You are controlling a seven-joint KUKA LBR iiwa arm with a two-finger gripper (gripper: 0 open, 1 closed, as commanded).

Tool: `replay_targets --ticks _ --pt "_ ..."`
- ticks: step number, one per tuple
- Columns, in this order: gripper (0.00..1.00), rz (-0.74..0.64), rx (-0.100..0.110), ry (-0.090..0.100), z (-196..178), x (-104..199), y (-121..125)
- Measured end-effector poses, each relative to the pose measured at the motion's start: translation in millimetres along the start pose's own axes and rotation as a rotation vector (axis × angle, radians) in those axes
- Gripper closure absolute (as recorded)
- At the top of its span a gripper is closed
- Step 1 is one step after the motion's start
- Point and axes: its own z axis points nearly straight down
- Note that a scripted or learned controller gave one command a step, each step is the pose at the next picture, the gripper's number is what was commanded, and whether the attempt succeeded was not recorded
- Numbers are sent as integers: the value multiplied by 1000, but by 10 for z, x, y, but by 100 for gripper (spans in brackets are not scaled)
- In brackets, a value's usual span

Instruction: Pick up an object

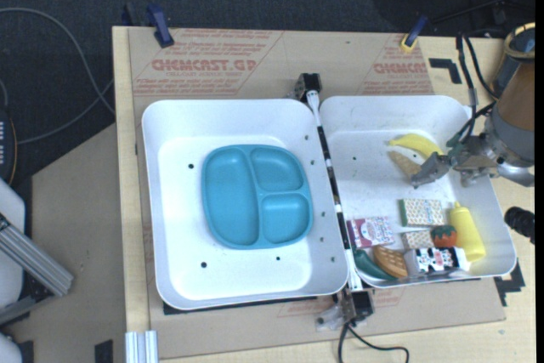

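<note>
The gripper (427,172), whose state I cannot tell, hovers in the right bin (357,110) just below the banana (414,145), whose long axis runs toward the bin's far right corner.

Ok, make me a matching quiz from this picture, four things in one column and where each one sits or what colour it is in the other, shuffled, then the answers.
Column one:
1. divided plate
2. banana
3. yellow bottle
4. gripper

Column two:
A. near the right bin's right wall, beside the small boxes
B. blue, in the middle of the left bin
C. at the end of the arm, low over the right bin beside the banana
D. in the right bin's far half

Pairs: 1-B, 2-D, 3-A, 4-C
</note>
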Motion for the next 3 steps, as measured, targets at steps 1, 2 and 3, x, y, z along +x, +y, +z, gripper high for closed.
replay_targets --ticks 1,2,3 --pt "0 1 1 -1 466 -506 517" --pt "0 -2 0 2 1016 -132 1167" --pt "0 -1 3 1 1012 260 1436"
